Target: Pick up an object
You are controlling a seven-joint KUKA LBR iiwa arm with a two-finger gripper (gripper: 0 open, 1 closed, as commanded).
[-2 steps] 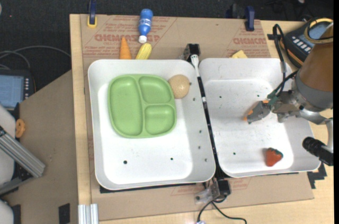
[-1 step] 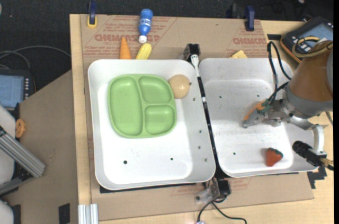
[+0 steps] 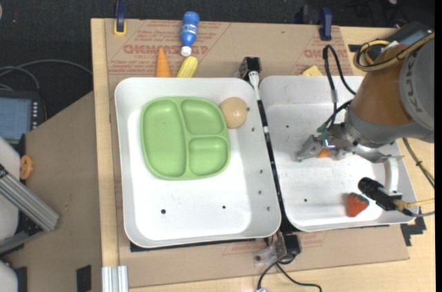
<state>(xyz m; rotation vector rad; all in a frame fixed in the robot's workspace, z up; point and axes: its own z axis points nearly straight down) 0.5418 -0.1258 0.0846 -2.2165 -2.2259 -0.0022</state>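
While nothing is lifted yet, the gripper sits low in the right bin.
Nearest, a red strawberry-like toy lies by the bin's front edge; a small orange piece lies at the fingers, whose state I cannot tell.

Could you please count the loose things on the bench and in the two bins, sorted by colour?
Green: 1, the divided plate
Beige: 1, the round ball
Orange: 2, the carrot and a small piece by the hand
Yellow: 1, the corn
Blue and white: 1, the bottle
Red: 1, the strawberry-like item
Total: 7
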